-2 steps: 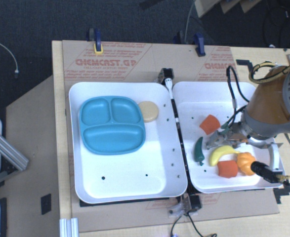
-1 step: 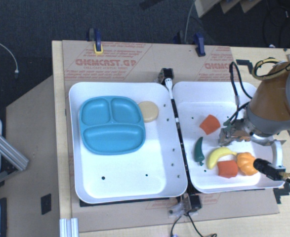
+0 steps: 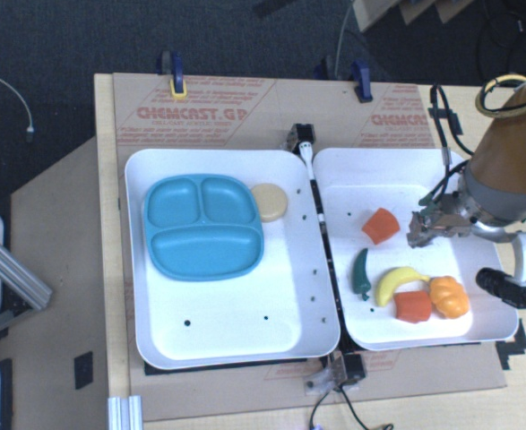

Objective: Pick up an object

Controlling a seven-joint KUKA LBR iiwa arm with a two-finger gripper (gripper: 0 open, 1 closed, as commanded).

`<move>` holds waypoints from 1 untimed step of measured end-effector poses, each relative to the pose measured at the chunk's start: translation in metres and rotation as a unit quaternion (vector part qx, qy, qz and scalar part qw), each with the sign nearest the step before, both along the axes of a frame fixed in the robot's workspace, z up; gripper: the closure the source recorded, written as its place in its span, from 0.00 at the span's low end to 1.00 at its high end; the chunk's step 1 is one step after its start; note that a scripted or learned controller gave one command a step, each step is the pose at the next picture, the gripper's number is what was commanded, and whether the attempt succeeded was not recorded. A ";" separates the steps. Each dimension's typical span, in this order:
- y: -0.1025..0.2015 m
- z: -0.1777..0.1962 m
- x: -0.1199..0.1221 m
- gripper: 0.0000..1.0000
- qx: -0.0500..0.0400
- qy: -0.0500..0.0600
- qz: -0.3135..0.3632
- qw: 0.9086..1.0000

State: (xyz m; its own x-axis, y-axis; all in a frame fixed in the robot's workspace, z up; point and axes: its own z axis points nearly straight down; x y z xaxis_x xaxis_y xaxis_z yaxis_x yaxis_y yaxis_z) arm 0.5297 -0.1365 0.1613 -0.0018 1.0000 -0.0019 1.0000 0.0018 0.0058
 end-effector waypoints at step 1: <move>0.002 0.064 -0.001 1.00 0.000 -0.001 0.000 1.000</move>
State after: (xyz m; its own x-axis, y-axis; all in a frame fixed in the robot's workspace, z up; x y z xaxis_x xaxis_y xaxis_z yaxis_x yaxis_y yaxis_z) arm 0.5284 -0.1342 0.2250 -0.0017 1.0000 -0.0022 1.0000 0.0017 0.0079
